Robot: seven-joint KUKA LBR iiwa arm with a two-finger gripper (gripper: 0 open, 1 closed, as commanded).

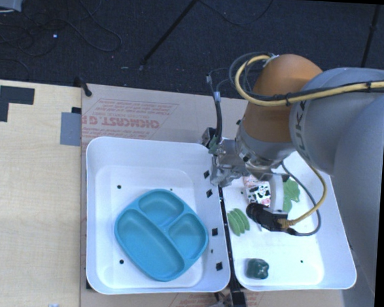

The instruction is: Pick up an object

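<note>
Gripper low in right bin — jaw state can't tell, wrist hides it. Green pod just left-below, long axis diagonal — nearest pick.

Candidate objects. A blue three-compartment plate is laid flat in the left bin. In the right bin, a ridged green leaf-shaped piece is seen near the inner wall, a dark green lump toward the front, and a black-and-white spotted item beside a pale green piece.
</note>
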